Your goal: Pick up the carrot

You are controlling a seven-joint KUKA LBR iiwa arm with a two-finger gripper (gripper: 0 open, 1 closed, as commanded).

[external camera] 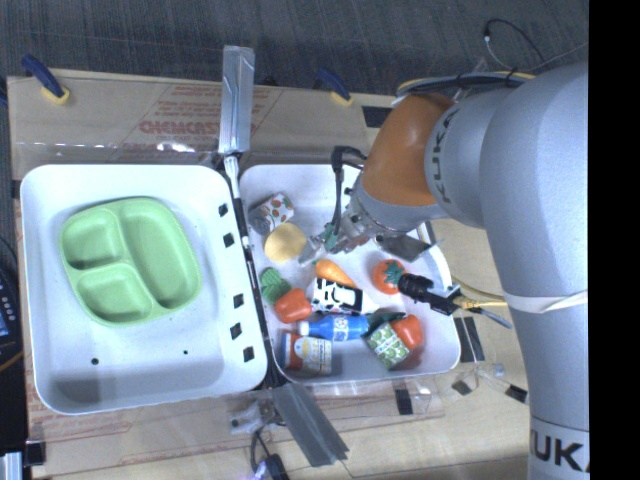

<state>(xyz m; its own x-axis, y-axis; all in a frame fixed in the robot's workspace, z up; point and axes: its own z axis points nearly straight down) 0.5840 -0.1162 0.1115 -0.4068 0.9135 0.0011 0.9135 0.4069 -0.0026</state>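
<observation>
**Beneath the gripper, right bin: carrot lying on a diagonal**

Just below the gripper [333,236], as the camera sees it, the carrot [335,272] lies flat on the floor of the right bin [290,176]. Its long axis runs on a slant, from an upper-left end close under the gripper to a lower-right end farther off. Which end is the tip cannot be made out. The gripper stands over the middle of the bin; whether it is released or clenched cannot be told, and nothing is seen held in it.

Surroundings of the carrot:
- Directly below it, touching or nearly so, sits a black-and-white patterned item [335,295].
- Left of the gripper is a pale yellow round fruit [285,242], near the carrot's upper end. A small patterned can [272,210] lies beyond it, up and to the left.
- Right of the carrot's lower end is a red tomato with a green top [387,276], apart from it by a narrow gap.
- Farther below the gripper, a blue bottle [340,326] lies crosswise. A labelled jar [308,353] sits under it near the bin's bottom wall, and a green packet [385,340] lies toward the bottom right corner.
- Down and left, by the dividing wall, are a green item [273,284] and an orange-red one [293,306].

Open room: bare white floor shows above and left of the gripper, toward the bin's top wall. The lower half of the bin is crowded. Well to the gripper's left, the left bin [40,268] bears a green divided plate [130,258] with bare floor around it.
</observation>
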